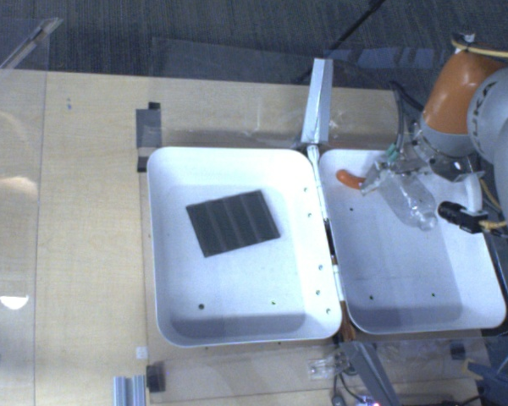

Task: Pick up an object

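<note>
Left bin [169, 227]: dark ridged mat [234, 222].

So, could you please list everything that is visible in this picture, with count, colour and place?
White bins: 2, white, side by side on the bench; left bin, right bin.
Ridged dark panel: 1, dark grey, lying flat in the left bin, slightly turned.
Orange object: 1, orange, small, at the far left corner of the right bin.
Clear plastic object: 1, transparent, in the far part of the right bin, just below the gripper; its exact shape is hard to tell.
Metal divider post: 1, grey, behind the gap between the bins.
Bench: 1, light wood.
Arm: 1, grey with an orange band, reaching in from the right.
Gripper: 1, over the far part of the right bin.
</note>
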{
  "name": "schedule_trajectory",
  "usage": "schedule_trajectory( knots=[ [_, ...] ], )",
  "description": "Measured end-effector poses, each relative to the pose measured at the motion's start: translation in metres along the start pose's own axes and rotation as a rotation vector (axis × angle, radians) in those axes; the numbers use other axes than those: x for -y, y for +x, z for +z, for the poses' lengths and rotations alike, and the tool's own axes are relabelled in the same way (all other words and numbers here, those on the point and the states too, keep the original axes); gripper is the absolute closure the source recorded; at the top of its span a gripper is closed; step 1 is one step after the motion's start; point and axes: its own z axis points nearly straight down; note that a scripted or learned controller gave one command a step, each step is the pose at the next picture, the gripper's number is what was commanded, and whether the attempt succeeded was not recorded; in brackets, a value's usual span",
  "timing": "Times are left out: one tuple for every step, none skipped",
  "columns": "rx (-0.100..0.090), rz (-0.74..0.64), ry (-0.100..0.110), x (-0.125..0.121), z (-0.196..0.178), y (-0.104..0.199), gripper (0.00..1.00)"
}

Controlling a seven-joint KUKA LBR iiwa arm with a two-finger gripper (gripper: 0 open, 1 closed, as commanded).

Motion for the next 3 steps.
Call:
schedule_trajectory(
  knots=[
    [0.016,-0.123,0.008,-0.003,0.006,0.028,0.00],
    [0.017,-0.124,0.005,-0.005,-0.006,0.029,1.00],
    [0.001,-0.137,-0.008,-0.014,-0.078,0.061,1.00]
  ],
)
